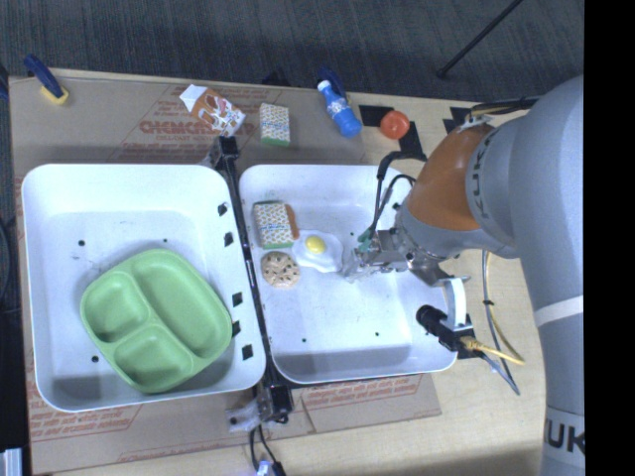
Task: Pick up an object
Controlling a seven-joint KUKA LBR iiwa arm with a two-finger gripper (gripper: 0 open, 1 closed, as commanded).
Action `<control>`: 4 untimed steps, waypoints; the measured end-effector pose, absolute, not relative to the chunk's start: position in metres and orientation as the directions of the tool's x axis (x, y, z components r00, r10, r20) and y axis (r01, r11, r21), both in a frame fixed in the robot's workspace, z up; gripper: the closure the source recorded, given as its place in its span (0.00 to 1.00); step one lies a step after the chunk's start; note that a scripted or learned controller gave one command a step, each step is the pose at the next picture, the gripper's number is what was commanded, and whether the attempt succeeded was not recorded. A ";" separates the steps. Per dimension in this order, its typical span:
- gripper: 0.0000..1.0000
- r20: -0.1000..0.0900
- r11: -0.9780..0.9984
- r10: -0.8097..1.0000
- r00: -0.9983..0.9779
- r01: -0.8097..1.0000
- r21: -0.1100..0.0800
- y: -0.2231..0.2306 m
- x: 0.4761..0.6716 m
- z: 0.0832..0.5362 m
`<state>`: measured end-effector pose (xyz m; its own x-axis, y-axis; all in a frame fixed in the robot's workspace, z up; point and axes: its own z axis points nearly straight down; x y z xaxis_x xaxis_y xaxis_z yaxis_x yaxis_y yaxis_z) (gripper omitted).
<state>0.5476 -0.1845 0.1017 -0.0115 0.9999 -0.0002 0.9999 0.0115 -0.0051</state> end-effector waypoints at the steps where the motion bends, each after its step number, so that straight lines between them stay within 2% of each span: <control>1: 1.00 0.000 0.003 1.000 -0.003 1.000 0.000 -0.174 0.477 0.213; 2: 1.00 0.000 0.004 1.000 -0.004 1.000 -0.001 -0.188 0.476 0.224; 3: 1.00 0.001 0.006 1.000 -0.006 1.000 0.000 -0.141 0.545 0.246; 4: 1.00 0.000 0.006 1.000 -0.006 1.000 -0.004 -0.136 0.528 0.234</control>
